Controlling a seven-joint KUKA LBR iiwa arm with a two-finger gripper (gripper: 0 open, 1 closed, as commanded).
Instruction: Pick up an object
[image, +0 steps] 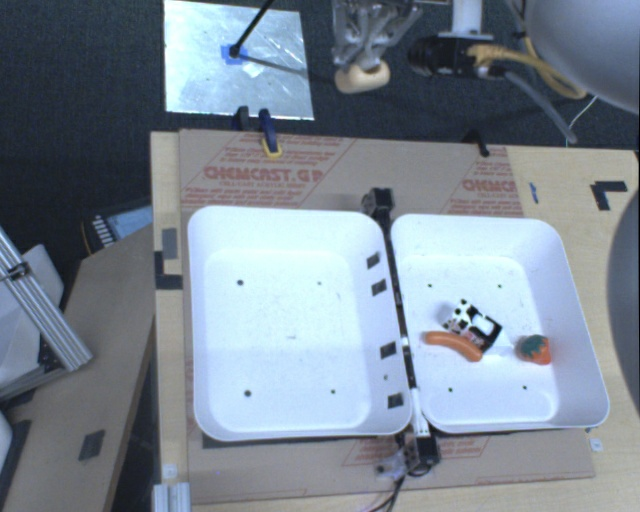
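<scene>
I see my gripper (365, 40) raised at the top of the view, clamped on a small beige object (362, 77), well apart from both bins. Below it, the right bin (570, 290) holds an orange sausage-shaped piece (453, 343), a black-and-white item (472, 321) touching it, and an orange-and-green toy (534, 349) just beside.

Bench (300, 160) w/ cardboard sheet (420, 170); two white bins (200, 300) side by side on it.

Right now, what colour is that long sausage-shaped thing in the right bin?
Orange. The sausage-shaped thing shows best in the camera view, lying beside a black-and-white object.
</scene>
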